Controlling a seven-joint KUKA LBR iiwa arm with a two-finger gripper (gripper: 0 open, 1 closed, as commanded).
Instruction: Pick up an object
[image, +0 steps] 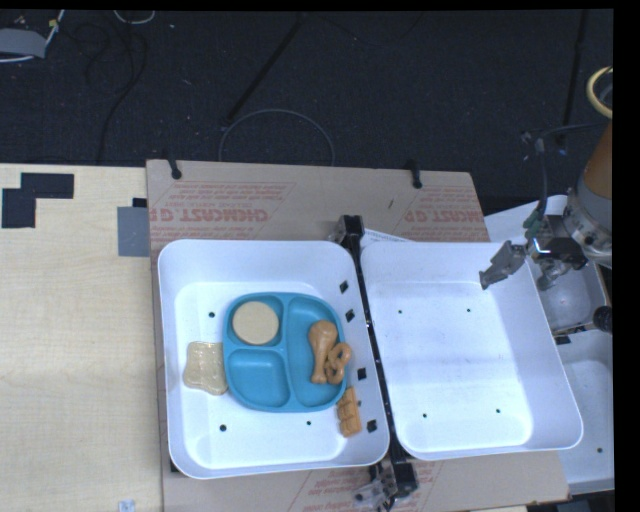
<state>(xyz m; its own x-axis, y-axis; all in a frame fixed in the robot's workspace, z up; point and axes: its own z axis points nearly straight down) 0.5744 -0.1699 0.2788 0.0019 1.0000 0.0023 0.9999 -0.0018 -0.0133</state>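
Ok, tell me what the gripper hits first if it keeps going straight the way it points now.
The gripper points left and down over the right bin. Going straight on, it would probably meet that bin's bare white floor first, near the back right corner. Depth is hard to judge from this view, so that is a guess.

Setting: robotics laboratory test cell.
Bench (70, 330): pale board, black marker patches at upper left.
Fixture: two white bins (190, 440) clamped over printed cardboard (300, 205), centre frame.
Background: dark carpet, loose cables (275, 130) along top.
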